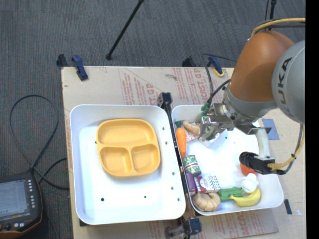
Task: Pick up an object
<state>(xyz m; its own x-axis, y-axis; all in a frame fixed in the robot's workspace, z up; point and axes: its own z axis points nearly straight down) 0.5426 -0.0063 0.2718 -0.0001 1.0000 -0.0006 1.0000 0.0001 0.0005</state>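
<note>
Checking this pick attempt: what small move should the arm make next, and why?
Likely shift the gripper slightly toward the carrot: it is over the right bin, with the carrot close beside it at the bin's left wall.

Right edge cuts off the arm, whose bulk covers the far right corner of the right bin. The gripper is mostly hidden under the wrist. Below it is a crumpled silvery thing, partly covered, identity unclear. The red-orange thing is half hidden by robot hardware. The green thing lies partly under the banana. The print on the packet is too small to read. Left edge cuts the handheld screen.
</note>
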